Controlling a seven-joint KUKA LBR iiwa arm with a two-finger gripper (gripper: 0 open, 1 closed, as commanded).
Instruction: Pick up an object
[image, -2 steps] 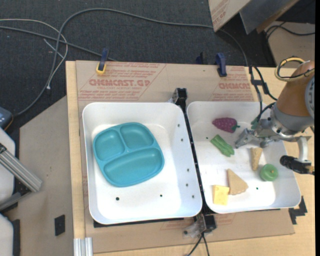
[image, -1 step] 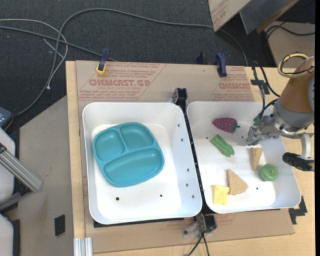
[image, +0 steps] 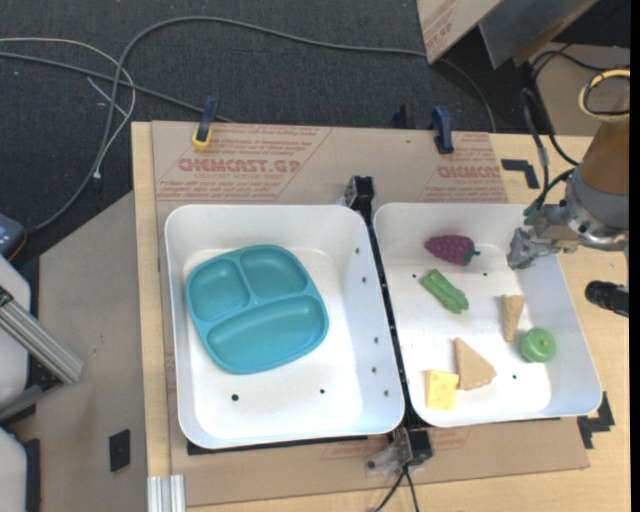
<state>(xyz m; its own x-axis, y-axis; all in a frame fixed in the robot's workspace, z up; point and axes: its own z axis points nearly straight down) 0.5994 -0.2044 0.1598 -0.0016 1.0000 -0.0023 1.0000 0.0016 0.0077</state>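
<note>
The right bin (image: 565, 400) holds several toy foods. Purple grapes (image: 450, 248) lie at the back, with a green pea pod (image: 444, 291) just in front of them. Further right are a beige wedge (image: 512, 316) and a green apple (image: 537, 345). Near the front lie a tan triangular slice (image: 472, 362) and a yellow cheese block (image: 440, 389). My gripper (image: 524, 248) hangs over the bin's back right corner, to the right of the grapes and behind the beige wedge. Nothing shows in its grasp.
The left bin (image: 190, 400) holds a blue divided plate (image: 258, 306). The two bins meet at a raised rim (image: 382, 310). Blue clamps (image: 207, 120) (image: 441, 128) pin the cardboard at the back. Cables trail over the dark floor at the upper left.
</note>
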